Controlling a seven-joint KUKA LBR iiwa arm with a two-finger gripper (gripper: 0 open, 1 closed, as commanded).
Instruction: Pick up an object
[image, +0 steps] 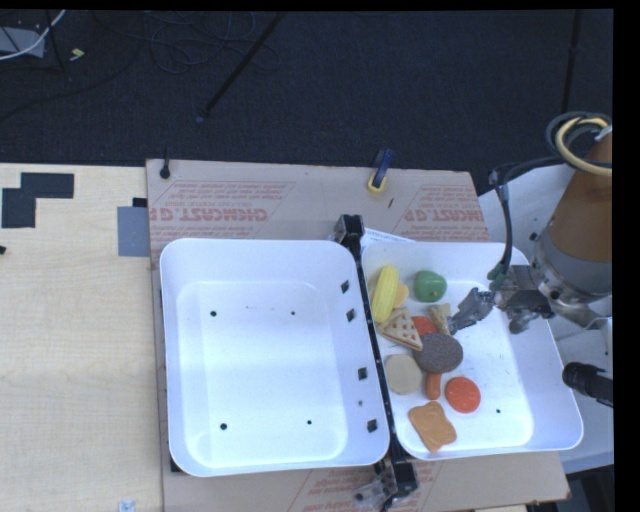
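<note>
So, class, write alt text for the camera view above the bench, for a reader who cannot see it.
A grey robot arm reaches in from the right, its gripper low over the right white bin, which holds a cluster of toy foods: a yellow corn cob, a green ball, a red tomato and an orange piece. The left white bin sits beside it.

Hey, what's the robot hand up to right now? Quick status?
Gripper low over right bin, nothing seen between its fingers. Toy food pile just left of it: corn, green ball, grey disc. Nothing lifted.
</note>
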